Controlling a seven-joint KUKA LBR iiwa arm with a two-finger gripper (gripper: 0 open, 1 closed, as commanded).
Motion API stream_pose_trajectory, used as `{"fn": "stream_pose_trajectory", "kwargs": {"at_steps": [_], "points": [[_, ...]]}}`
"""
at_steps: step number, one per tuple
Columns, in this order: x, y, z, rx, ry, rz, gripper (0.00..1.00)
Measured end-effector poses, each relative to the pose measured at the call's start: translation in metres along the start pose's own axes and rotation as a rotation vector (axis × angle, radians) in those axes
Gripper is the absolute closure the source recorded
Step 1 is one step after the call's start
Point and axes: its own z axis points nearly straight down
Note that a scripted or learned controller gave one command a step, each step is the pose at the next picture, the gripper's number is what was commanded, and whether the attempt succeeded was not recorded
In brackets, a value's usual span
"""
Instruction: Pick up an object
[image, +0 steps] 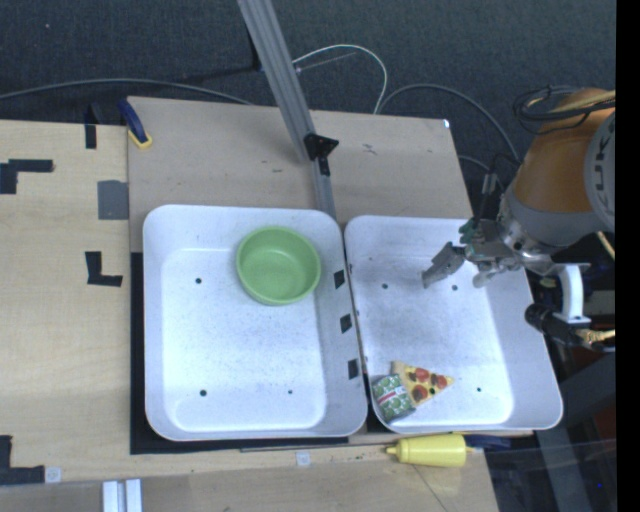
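- Bench top of pale wood (230, 160) carries two shallow white bins side by side, seen from above at a slant.
- Left bin (175, 400) holds a green bowl (278, 265). The bowl stands upright near the bin's 12 o'clock edge, a little toward 1 o'clock, with its open side up.
- Right bin (500, 330) holds a pizza slice toy (425, 381) and a small green packet (392, 396). Both lie near the bin's 7 o'clock corner. The packet is at about 8 o'clock from the slice and touches it or lies just beside it; I cannot tell which.
- A yellow bottle (432, 451) lies on its side on the bench, outside the right bin, just past the bin's 6 o'clock rim.
- The arm (560, 170) comes in from 3 o'clock, and its orange band is seen at about 2 o'clock of the view.
- The gripper (462, 267) hangs over the right bin toward the bin's 12 o'clock part. Its two fingers are spread apart, and nothing is between them.
- The gripper is well apart from the pizza slice toy and the packet, which lie at about 6 o'clock from it.
- A grey metal bar (285, 75) runs from the 12 o'clock edge of the view down to the gap between the two bins.
- A blue and yellow clamp (135, 123) sits at the bench's 10 o'clock corner.
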Motion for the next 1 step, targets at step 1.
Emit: {"fn": "stream_pose_trajectory", "kwargs": {"at_steps": [1], "points": [[-0.0001,0.0,-0.0001,0.0,0.0,0.0,0.0]]}}
